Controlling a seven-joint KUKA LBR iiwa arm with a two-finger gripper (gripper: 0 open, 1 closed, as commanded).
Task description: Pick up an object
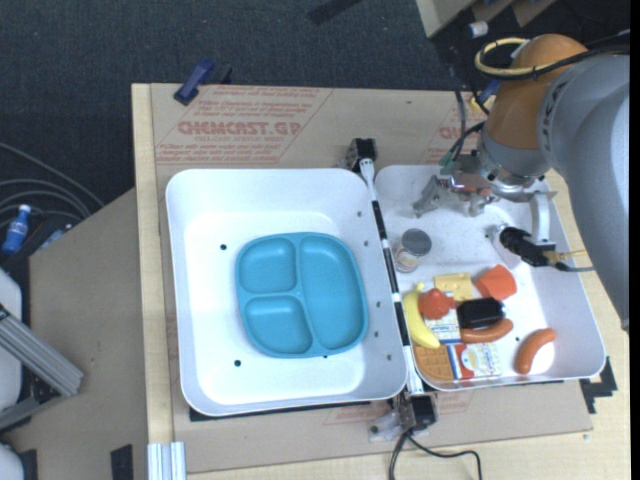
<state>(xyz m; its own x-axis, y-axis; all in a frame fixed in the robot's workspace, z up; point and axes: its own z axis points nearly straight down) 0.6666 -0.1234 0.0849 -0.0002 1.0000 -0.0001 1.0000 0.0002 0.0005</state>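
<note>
Sausage [534, 349] and other food lie untouched in the right bin [585, 353]; end effector [456, 192] hovers above, open, holding nothing.

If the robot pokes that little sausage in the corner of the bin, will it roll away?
Probably a bit. The sausage looks round and smooth, so a sideways push would likely roll it until it meets the right bin's wall close by. It lies apart from the other toy food, and its glossy skin may slip in the gripper.
</note>
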